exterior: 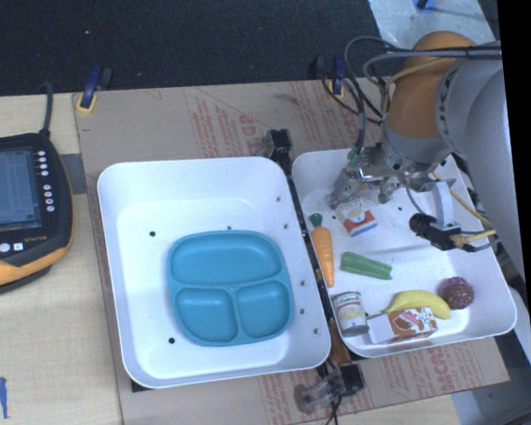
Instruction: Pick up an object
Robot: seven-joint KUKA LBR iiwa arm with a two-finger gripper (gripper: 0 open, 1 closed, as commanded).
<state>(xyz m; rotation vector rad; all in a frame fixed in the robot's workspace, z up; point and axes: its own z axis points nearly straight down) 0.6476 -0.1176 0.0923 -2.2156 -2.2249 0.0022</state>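
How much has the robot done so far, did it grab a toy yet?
Nothing looks picked up yet. The gripper is low in the right bin, just above the small carton; whether it has closed on anything can't be seen. The carrot, green pod, can, banana and dark red fruit all lie in that bin. Grabbing and lifting one is left.

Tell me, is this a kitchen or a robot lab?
Probably a robot lab, not a kitchen. A robot arm with trailing cables reaches over two white bins, the food looks like toys, and a control tablet sits on the bench.
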